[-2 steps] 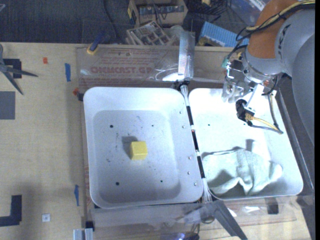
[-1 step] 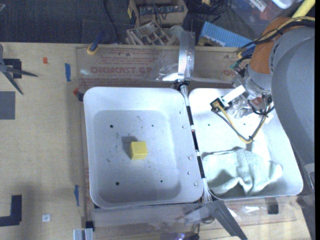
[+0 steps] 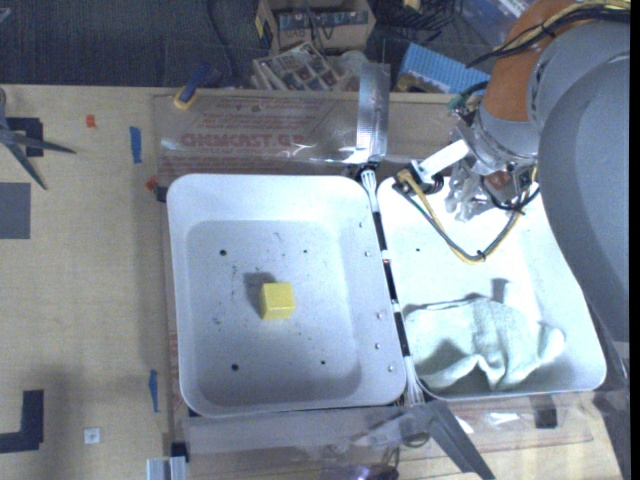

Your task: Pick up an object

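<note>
A small yellow block (image 3: 278, 300) is seen lying near the middle of the left bin (image 3: 200, 203), alone on the speckled floor, clear of every wall. In the right bin (image 3: 570, 298), a crumpled white cloth (image 3: 490, 343) is spread across the near part, well apart from the block and separated from it by the two adjoining rims. The gripper (image 3: 468, 200) is held above the far end of the right bin, beside a loop of yellow cable (image 3: 470, 253), with nothing gripped. Whether the claw is apart or together cannot be told. The grey arm (image 3: 590, 118) is seen entering from the right.
</note>
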You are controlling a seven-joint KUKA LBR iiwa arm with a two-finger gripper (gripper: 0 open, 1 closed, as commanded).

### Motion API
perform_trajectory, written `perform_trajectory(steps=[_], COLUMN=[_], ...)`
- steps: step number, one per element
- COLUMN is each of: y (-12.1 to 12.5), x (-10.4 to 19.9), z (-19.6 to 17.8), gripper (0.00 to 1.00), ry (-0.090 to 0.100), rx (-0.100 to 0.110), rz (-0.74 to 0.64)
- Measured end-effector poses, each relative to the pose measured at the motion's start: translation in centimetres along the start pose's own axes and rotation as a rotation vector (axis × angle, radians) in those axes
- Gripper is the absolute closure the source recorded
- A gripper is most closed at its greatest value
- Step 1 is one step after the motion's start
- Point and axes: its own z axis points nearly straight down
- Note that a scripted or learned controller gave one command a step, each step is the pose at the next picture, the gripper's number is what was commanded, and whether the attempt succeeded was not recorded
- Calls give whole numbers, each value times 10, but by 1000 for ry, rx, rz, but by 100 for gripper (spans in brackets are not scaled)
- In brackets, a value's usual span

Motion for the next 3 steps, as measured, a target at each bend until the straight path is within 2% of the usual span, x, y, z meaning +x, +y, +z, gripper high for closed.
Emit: perform_trajectory(steps=[1, 2, 3], y=[-70, -84, -91], x=[-1, -20, -44], z=[1, 1, 0], gripper=[100, 100, 100], ry=[-2, -1, 1], rx=[3, 2, 1], rz=[-402, -748, -1219])
